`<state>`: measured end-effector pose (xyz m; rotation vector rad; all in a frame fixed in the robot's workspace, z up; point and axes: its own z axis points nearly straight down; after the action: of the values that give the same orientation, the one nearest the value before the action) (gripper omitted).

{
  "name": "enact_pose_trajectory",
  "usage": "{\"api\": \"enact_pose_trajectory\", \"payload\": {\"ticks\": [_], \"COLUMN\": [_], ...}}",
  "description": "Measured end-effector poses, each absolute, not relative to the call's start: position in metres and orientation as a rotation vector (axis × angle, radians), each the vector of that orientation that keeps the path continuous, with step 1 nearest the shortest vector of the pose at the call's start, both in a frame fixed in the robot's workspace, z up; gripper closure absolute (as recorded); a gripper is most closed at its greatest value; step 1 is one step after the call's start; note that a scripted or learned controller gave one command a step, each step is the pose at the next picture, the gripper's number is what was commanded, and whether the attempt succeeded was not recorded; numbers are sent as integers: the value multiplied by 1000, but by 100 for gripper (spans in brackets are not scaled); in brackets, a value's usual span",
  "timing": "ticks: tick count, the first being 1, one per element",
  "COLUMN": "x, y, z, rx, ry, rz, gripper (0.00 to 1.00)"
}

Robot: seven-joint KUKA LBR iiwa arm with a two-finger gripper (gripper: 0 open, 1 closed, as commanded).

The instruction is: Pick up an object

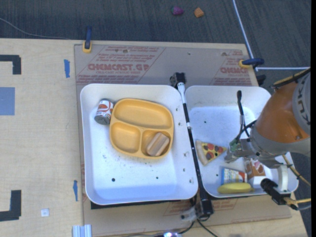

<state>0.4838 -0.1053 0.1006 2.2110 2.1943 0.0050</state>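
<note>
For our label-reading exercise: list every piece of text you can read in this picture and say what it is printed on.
"CHEMCAST GP": printed in red on the brown board under the bins, and again at its right corner.
Soda can: markings too blurred to read.
Small carton in the right bin: print too small to read.

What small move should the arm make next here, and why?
Probably lower a little toward the right bin. The gripper hovers beside the pizza slice and above the small carton and banana, with nothing visibly between its fingers.
</note>
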Motion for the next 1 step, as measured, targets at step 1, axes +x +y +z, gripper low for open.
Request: {"api": "enact_pose_trajectory", "payload": {"ticks": [1], "x": [484], "y": [-105], "z": [100], "rx": [2211], "ry": [2195], "rz": [5], "gripper": [0]}}
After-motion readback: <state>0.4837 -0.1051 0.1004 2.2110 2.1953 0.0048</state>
